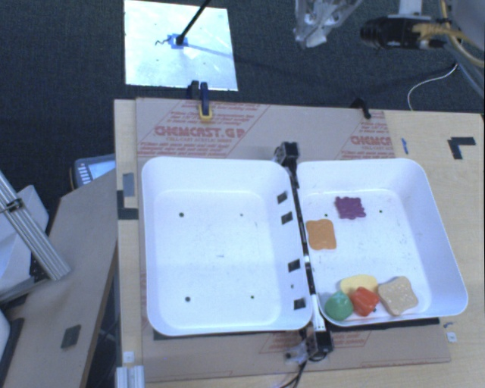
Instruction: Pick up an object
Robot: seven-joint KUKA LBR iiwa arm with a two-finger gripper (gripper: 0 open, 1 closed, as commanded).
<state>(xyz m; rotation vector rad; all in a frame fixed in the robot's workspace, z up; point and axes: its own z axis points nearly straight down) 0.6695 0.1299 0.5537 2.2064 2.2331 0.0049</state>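
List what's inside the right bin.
The right bin holds a purple cluster, an orange flat piece, and along the near edge a green ball, yellow piece, red piece and toast-like slice. The yellow piece's front is partly covered.

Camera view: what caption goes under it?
Toy foods sit in the right bin: purple grapes, orange slice, bread.

Your robot at top edge: pale grey-white gripper (318,23), translucent-looking angular parts, blurred. Beside it, black arm segment (390,32) with yellow cables (432,32), thin white cable (432,82).
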